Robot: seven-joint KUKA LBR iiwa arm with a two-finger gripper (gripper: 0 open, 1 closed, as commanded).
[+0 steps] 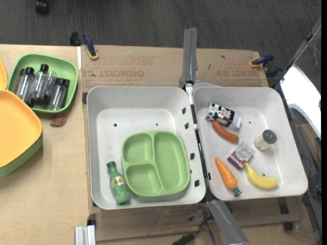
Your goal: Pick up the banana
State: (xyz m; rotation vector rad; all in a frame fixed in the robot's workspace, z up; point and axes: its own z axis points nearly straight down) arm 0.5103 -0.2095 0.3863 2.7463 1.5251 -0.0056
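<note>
Nearest, along the front of the right bin (280,102), the banana (261,178) lies on its side, yellow, curving up at both ends, near the front right corner. Just left of it is a carrot (226,172), its green tip pointing at the bin's front edge. A purple packet (240,154) sits between the two, touching the banana's upper end.

In the left bin (138,103), a green bottle (118,184) lies in the front left corner, beside a green divided tray (155,163) with three compartments that takes up the bin's front half.

Further back in the right bin, a small round tin (265,139) stands near the right wall. A red sausage (225,131) lies slantwise toward the middle, and behind it rests a black-and-white carton (220,114).

On the wooden worktop (46,198) left of the bins is a stack of orange plates (15,131). Behind that, a green dish (43,83) holds several clear bottles with dark caps.

Cardboard (133,70) lies under the bins, held at its far edge by two clamps, one left (91,47) and one right (260,61). Beyond is dark floor (153,9).
</note>
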